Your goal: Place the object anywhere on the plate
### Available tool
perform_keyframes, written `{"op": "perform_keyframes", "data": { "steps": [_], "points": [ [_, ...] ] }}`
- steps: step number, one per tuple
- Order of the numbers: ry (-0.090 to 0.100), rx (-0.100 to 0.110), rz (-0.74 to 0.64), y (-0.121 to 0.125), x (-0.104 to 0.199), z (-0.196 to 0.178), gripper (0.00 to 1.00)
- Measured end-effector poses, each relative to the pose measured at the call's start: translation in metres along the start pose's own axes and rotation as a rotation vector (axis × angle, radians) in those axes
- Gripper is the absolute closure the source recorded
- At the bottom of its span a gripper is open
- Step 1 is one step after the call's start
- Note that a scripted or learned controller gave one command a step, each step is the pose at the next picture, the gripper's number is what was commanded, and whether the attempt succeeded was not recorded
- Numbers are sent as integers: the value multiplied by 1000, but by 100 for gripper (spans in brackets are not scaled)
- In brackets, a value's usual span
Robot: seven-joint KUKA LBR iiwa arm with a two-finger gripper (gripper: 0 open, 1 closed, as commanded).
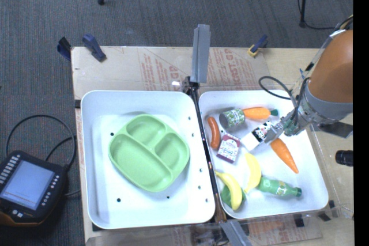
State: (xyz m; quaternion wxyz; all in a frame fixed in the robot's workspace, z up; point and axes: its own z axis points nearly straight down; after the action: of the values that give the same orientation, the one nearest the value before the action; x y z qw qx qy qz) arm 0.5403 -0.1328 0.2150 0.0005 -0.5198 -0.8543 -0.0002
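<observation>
The plate [149, 152] in the left bin [92, 124] holds nothing, so placing is not done. The tool [275, 131] hangs over the right bin [314, 167], apparently pinching a small carton [262, 133].

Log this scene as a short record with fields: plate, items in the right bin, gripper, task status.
plate: light green divided plastic plate, in the left white bin, nothing on it
right bin contents: two orange toy carrots, green can, red sausage, small red packet, yellow banana, yellow-green banana, green bottle
gripper: two-finger gripper low over the right white bin, near a black-and-white object; finger state unclear
task status: no object on the plate yet
</observation>
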Motion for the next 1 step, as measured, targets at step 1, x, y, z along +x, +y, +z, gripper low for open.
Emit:
{"op": "perform_keyframes", "data": {
  "steps": [1],
  "points": [
    [1,2,28,61,13,14,100]
  ]
}}
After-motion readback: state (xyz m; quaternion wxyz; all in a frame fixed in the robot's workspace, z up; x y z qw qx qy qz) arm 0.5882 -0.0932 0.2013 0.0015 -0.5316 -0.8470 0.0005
